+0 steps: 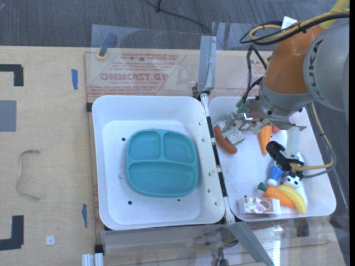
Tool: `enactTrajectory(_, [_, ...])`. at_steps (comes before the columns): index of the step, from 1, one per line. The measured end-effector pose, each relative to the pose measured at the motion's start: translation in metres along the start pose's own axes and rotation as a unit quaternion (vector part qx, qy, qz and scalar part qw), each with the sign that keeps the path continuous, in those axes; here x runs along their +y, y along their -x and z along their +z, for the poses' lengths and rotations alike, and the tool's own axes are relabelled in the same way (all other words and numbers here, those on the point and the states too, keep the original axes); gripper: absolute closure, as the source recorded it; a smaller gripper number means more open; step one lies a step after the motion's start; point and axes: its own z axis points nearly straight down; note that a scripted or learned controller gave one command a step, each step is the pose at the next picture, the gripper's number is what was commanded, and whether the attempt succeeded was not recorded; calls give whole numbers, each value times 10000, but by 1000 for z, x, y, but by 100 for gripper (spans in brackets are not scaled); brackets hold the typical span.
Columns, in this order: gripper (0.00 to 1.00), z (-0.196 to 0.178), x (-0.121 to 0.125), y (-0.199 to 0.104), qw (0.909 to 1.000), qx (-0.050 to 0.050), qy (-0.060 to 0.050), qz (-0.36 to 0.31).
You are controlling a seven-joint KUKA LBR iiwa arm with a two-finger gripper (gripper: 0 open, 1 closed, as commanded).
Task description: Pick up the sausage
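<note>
Reddish-brown sausage lying in right white bin, just beside claw. Claw opening: cannot tell. "KUKA" partly readable on grey arm.

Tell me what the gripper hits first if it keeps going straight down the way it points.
Probably the small patterned packet under the gripper, on the right white bin. The reddish-brown sausage lies just beside it. Depth is unclear from this slanted view.
</note>
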Motion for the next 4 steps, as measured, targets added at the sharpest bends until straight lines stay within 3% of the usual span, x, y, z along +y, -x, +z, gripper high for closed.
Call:
enactTrajectory(1, [0,0,-29,-20,9997,6,-14,-232])
enactTrajectory(2, [0,0,-15,-4,9999,-6,10,161])
enactTrajectory(3, [0,-5,-67,99,9992,4,-15,406])
enactTrajectory(4, [0,0,-14,0,9967,-6,15,-813])
